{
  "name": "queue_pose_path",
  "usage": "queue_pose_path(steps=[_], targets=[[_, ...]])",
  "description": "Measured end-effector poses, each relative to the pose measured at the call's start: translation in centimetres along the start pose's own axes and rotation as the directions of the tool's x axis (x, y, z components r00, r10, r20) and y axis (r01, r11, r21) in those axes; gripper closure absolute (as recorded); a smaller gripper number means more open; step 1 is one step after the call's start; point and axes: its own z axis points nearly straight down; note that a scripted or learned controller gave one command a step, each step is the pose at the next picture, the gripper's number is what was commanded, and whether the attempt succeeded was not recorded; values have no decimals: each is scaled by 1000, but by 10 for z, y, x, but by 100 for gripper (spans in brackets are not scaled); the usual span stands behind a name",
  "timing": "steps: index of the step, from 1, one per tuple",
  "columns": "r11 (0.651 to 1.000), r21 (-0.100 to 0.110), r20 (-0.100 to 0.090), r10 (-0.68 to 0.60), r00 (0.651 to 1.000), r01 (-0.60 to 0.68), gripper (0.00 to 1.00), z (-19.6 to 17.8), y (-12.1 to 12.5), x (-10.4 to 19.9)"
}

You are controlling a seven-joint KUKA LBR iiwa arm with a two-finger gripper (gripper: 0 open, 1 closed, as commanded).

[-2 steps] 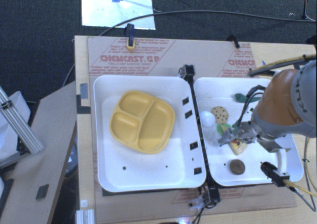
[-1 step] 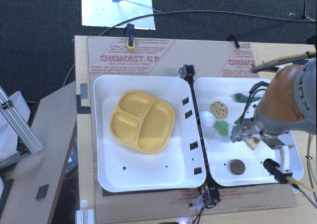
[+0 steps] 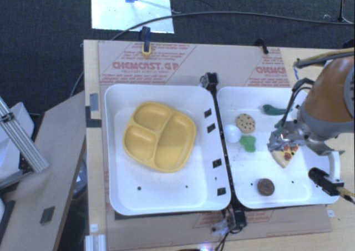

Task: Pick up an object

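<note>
**Gripper over pizza slice, right bin**

Hovering low in the right bin (image 3: 244, 197), the gripper (image 3: 282, 140) sits just above a toy pizza slice (image 3: 284, 156). Finger state: cannot tell (the wrist blocks the tips).

The slice is a pale wedge with red and dark toppings, lying flat near the bin's right side. It looks light, rigid and thin; best pinched across its two straight edges, since a flat plastic top may slip.

Dark carpet (image 3: 44, 16) surrounds the wooden bench (image 3: 183, 58), with a pale sheet (image 3: 130, 0) lying beyond it.
</note>
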Motion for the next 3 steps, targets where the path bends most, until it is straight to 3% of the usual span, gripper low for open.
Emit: queue_pose_path(steps=[2,3], targets=[[1000,-4,1,-1,1000,1,100,-108,1,0],[1000,2,-2,-5,1000,5,100,-92,24,46]])
